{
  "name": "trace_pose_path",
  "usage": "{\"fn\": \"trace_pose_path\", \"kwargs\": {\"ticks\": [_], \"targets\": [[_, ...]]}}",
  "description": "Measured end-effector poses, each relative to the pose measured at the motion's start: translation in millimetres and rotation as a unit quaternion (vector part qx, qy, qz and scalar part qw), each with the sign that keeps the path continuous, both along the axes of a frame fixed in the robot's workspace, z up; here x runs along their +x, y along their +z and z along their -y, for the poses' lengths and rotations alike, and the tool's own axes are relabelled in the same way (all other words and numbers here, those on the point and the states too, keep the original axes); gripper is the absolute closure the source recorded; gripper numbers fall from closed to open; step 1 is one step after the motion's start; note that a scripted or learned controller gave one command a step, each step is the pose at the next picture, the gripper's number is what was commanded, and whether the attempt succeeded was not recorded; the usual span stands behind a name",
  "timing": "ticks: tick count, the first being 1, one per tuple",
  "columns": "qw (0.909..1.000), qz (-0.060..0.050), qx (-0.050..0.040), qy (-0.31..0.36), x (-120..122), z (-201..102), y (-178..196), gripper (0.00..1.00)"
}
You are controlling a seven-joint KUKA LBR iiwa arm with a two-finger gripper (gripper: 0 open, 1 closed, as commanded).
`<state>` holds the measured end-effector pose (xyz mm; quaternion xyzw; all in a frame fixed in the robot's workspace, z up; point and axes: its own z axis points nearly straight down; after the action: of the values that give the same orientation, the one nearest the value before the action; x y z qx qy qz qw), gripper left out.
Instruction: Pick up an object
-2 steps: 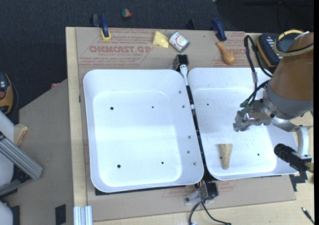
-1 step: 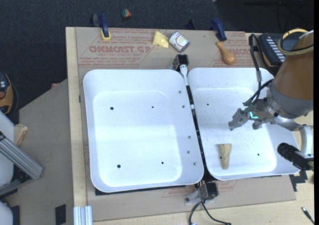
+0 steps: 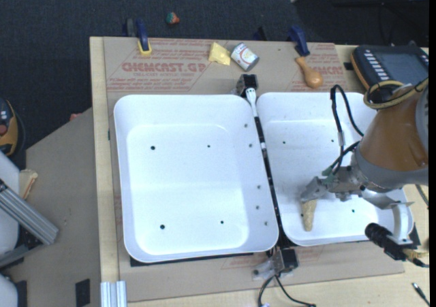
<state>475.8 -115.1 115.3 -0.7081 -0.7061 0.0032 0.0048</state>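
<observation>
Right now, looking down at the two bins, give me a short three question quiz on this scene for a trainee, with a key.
1. True or false: the gripper is over the left bin.
2. Which bin holds the tan cone-shaped object? A) left bin B) right bin C) neither
3. Fill in: the yellow piece and the small wrapped block lie on the bench, ____ the bins' far edge.

Key: 1 false, it is over the right bin. 2 B, near that bin's front edge, just below the gripper. 3 beyond.
</observation>
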Motion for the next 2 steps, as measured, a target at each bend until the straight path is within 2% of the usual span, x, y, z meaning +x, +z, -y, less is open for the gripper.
{"fn": "trace_pose_path", "kwargs": {"ticks": [1,2], "targets": [[1.0000,0.003,0.0000,0.002,2,-22,-33,0.00],[1.0000,0.006,-0.0009,0.001,3,-21,-20,1.00]]}}
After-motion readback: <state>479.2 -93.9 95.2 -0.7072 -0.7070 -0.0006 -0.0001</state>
